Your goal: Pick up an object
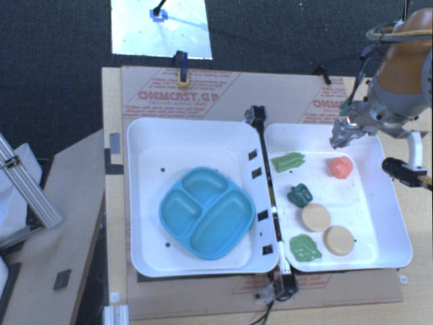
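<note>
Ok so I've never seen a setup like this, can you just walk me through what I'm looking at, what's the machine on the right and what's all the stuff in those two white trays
This is one camera fixed above a workbench, looking down at a slant. The grey and orange machine is a robot arm reaching in from the right; at its tip is a two-finger gripper hanging over the far edge of the right bin. Nothing shows between its fingers, so it holds nothing yet.

The left bin holds a blue divided plate. The right bin holds small toy-like pieces: a light green piece, a pink one, a dark green one, two tan round discs and a green leafy piece. Its job is to pick one up.
</note>
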You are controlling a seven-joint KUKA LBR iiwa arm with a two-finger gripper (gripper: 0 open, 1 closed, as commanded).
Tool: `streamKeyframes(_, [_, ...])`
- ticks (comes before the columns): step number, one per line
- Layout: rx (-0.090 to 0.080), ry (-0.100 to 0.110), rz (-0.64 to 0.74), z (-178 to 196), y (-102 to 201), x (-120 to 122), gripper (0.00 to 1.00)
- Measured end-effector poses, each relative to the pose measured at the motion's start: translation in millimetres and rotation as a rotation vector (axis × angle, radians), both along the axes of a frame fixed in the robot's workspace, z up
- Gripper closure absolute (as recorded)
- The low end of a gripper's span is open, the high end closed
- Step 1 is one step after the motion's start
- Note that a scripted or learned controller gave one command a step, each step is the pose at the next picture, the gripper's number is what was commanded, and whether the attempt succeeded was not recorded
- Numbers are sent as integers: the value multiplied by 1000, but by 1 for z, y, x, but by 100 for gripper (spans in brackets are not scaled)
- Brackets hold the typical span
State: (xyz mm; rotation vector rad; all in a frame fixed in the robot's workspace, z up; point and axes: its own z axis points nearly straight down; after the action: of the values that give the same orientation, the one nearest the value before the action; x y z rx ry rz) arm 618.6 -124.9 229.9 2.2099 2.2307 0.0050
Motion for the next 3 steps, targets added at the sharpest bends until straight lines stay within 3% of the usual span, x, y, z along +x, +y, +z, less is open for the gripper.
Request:
streamKeyframes(1, [0, -1, 1, 5, 51, 13, 100])
streamKeyframes(3, [1, 1, 1, 6, 161, 11, 100])
